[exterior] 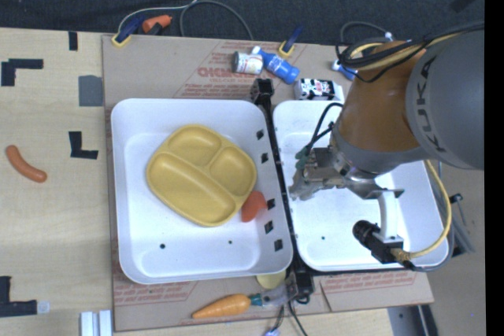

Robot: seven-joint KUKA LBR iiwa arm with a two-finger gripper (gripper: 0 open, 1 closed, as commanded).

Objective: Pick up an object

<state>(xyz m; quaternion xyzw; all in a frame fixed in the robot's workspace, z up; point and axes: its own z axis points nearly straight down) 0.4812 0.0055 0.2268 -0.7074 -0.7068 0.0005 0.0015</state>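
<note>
- Position: my gripper (302, 183) hangs over the left side of the right bin (417, 252), close to the wall it shares with the left bin (126, 169).
- Grip state: from this slanted view the wrist body hides the tip, so I cannot tell whether it is set wide or narrow. I see nothing held in it.
- Nearest candidate: a small red piece (252, 206) lies in the left bin, touching or just beside the lower right edge of the yellow plate (203, 173).
- Direction, which is what the next move turns on: the red piece is toward the view's left of me and a little lower in the picture, just across the shared wall. It is near, but the wall stands between us, so I judge I must lift over it and not slide across.
- Axis: the red piece looks roundish and somewhat taller than wide, with no strong long axis that I can read. The plate runs from upper left to lower right, and its rim sits right against the piece.
- Risk, as I judge it: closing toward the plate could catch its rim, so a closing line along that rim, with the plate to one side, looks safer.
- Other things: a carrot (223, 307) lies outside the bins, below the left one and farther from me than the red piece.
</note>
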